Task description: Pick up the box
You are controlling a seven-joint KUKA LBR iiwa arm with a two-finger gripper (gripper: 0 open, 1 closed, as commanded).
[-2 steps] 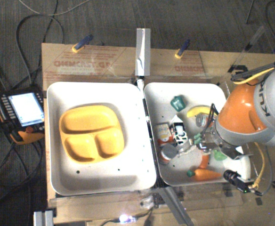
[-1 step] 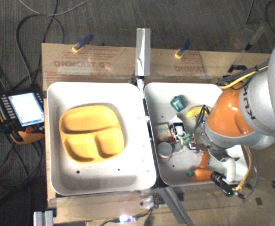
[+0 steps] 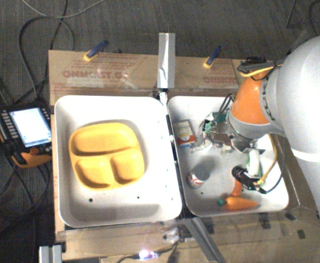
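Note:
The box point(image 3: 183, 133) is small, white and orange-red, and lies in the right bin point(image 3: 275, 200) close to its left wall. My gripper point(image 3: 211, 135) hangs low over the bin just right of the box, under the orange wrist band point(image 3: 247, 104). A narrow gap seems to separate the gripper from the box. The wrist and cables hide the gripper's tip.
A yellow divided tray point(image 3: 107, 153) fills the middle of the left bin point(image 3: 67, 201). In the right bin lie a small round can point(image 3: 195, 178), an orange carrot point(image 3: 239, 202) near the front wall, and a white and green item point(image 3: 253, 160) under the arm.

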